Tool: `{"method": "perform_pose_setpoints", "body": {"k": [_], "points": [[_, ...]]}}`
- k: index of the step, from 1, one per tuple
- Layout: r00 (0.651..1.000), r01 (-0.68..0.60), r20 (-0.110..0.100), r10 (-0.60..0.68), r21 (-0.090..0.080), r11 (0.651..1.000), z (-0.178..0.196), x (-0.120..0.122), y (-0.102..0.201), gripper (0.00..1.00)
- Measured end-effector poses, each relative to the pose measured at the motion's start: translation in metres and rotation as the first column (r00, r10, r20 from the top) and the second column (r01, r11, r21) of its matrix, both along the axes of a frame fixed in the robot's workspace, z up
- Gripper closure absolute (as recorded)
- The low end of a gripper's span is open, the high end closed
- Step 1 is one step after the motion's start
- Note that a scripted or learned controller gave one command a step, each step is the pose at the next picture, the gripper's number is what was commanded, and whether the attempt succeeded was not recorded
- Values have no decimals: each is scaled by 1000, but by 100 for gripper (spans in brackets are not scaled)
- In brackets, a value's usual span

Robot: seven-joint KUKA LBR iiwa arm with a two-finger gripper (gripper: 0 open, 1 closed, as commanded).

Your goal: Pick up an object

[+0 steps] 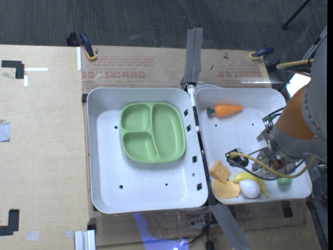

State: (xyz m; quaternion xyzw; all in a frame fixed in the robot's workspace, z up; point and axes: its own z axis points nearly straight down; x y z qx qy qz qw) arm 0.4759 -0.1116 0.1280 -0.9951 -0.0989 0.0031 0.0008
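Hanging low over the right bin, near the banana and egg, the arm hides its jaws; their opening cannot be told.

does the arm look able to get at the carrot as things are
Probably yes. The carrot lies alone at the far side of the right bin, nothing on or beside it, and the arm hangs over that same bin.

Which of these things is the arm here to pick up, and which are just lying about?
Likely job, in the right bin under the arm: carrot, cheese wedge, banana, egg.
Just lying about: green divided plate in the left bin, blue clamps at the bench edge.
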Motion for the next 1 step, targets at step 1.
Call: {"method": "perform_pose_setpoints", "body": {"k": [1], "points": [[997,-77,3,77,0,997,14,1,10,100]]}}
